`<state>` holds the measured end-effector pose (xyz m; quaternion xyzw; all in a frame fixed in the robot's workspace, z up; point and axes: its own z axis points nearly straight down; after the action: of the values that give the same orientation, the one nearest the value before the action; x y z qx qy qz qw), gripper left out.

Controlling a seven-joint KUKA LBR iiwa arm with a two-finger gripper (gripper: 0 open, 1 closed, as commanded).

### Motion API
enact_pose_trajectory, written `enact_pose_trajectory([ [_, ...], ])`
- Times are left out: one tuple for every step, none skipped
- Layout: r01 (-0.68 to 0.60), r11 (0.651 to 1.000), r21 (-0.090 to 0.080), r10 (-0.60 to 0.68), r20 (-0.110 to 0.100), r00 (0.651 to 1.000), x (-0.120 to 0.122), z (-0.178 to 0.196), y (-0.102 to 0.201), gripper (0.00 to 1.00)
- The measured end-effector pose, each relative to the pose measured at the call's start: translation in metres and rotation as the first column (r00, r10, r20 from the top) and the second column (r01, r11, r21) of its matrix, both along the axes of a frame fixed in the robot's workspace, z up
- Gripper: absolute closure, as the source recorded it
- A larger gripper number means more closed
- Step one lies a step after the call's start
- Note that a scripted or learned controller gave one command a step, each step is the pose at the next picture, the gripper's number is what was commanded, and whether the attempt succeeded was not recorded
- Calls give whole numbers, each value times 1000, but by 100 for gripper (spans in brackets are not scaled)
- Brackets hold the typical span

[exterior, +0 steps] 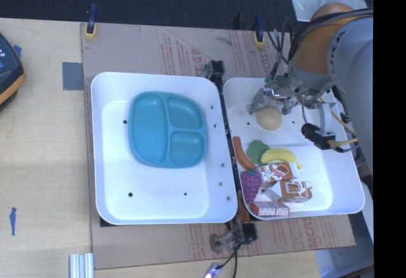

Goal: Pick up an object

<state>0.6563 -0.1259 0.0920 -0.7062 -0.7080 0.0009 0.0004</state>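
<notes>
Two bins on my table (44, 162) — gripper (274, 100) sits low in the right bin (342, 191), just above a tan ball (269, 119); I cannot tell its state.

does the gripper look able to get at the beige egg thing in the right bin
Probably yes. The gripper sits directly over the beige egg-shaped object, which lies alone on bare floor of the right bin, apart from the food pile below it.

The claw (271, 100) sits over a tan egg-like ball (269, 119) in the right bin (339, 197).
</notes>
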Motion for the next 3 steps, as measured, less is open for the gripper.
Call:
enact_pose_trajectory([
  [-2, 1000, 0, 2, -2, 1000, -80, 0, 1, 0],
  [0, 1000, 1, 0, 0, 1000, -18, 0, 2, 0],
  [1, 1000, 1, -1, -1, 1000, 0, 0, -17, 0],
])
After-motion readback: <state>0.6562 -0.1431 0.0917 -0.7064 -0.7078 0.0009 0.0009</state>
